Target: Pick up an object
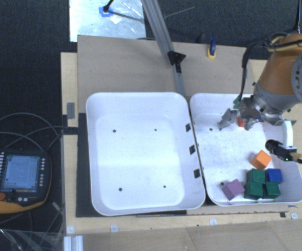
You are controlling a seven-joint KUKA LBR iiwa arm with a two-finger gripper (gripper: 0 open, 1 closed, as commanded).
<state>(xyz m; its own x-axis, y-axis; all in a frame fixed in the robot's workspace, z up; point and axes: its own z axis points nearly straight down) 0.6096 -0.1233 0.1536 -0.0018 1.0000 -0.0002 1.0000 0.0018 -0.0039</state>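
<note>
Reaching in from the right side of the frame, the grey arm with the orange band (282,69) has its two-finger metal gripper (239,121) hanging over the upper part of the right-hand shallow white plastic bin (209,156). There's a small red-orange block (241,122) sitting right between the two grey fingers (225,120), so it looks like the gripper is closed around it, fingers spread just about the block's width. Can't really tell if the block is off the bin floor or touching it.

The other pieces are bunched in the lower right corner of that same bin: an orange cube (261,159), a blue cube (273,175) just below it, a cluster of dark green blocks (256,184) touching the blue one, and a purple block (233,189) a bit to the left of the green ones.

The left-hand white bin (96,140) sits right beside it. Over at the lower left of the frame there's a handheld control pendant with a screen (17,181) lying on the dark floor.
</note>
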